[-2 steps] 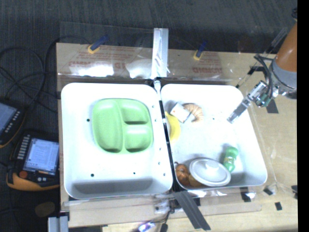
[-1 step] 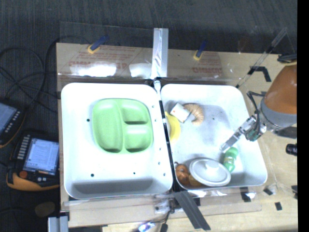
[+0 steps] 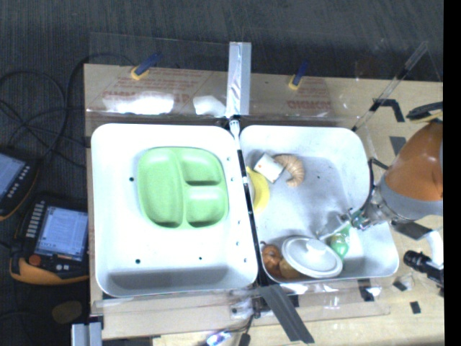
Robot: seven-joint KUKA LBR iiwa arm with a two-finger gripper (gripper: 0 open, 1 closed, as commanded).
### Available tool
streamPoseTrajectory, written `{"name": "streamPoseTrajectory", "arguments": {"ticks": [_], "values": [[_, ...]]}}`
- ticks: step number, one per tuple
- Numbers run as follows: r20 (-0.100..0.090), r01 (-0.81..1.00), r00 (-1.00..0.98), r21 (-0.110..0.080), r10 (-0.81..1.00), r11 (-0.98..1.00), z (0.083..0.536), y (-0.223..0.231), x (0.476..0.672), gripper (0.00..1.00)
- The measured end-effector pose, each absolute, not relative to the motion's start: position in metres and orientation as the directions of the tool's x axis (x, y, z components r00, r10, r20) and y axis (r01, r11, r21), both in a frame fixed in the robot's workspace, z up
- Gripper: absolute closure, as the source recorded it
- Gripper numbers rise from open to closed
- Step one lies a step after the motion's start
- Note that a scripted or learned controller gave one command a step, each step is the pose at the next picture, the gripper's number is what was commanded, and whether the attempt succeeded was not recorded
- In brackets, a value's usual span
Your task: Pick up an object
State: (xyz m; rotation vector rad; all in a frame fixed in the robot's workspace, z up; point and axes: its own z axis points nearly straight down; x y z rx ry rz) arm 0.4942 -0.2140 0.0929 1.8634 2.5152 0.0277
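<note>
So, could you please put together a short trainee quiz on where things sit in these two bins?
1. True or false: the green divided tray lies in the left bin.
2. Which item lies nearest the gripper in the right bin?
A. the croissant
B. the small green object
C. the yellow item
3. Fill in: the white round dish sits near the bin's ____ edge, as the camera sees it.

Key: 1 true; 2 B; 3 bottom.
</note>
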Motion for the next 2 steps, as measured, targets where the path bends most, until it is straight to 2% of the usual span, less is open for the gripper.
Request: {"name": "streamPoseTrajectory", "arguments": {"ticks": [1, 2], "values": [[-0.011, 0.958, -0.286, 0.023, 0.958, 0.286, 0.103, -0.219, 0.495, 1.00], [-0.002, 0.986, -0.164, -0.001, 0.986, 0.164, 0.247, -0.171, 0.499, 1.00]]}}
